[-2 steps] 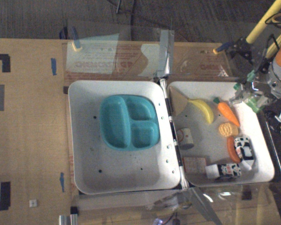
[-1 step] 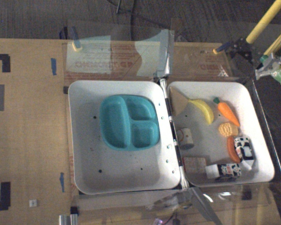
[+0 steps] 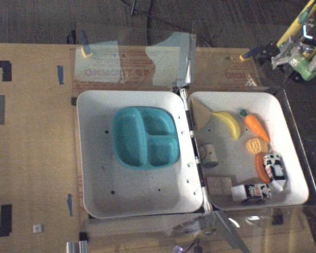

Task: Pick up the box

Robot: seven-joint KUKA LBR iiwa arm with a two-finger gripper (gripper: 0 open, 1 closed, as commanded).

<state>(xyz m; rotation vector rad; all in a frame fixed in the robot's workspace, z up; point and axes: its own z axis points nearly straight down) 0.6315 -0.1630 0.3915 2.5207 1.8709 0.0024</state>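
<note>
- Task item: the box [image 3: 218,184], a small pinkish flat carton, lies in the right bin [image 3: 289,141] at about 7 o'clock, close to the bin's near wall and to the divider shared with the left bin [image 3: 89,157].
- Identification is a judgement. Two cow-patterned cartons are also box-shaped: one lying on its side [image 3: 252,192] just beside the pinkish box at its 4 o'clock, one [image 3: 274,167] at the bin's 4 o'clock. The print on the pinkish box is too small to read.
- Neighbours: a small can [image 3: 208,155] at the box's 12 o'clock, near but apart from it. The banana [image 3: 227,123], carrot [image 3: 256,127] and an orange waffle-like piece [image 3: 256,145] are well apart from it.
- Handling, judged: likely light, thin-walled card or toy plastic. It should be stiff across its faces but could dent or skid if pinched hard, and its smooth faces could slip.
- Hold, judged: take it across the two opposite side edges running 12 to 6 o'clock, centred. The wall at 6 o'clock and the carton at 4 o'clock leave little room on those sides.
- Gripper [image 3: 300,49]: a yellow-green assembly outside the bins at 1 o'clock is taken to be it. Whether the claw is open or closed cannot be told, and nothing is seen held.
- The left bin bears a teal divided plate [image 3: 146,137], which has no part in the task.
</note>
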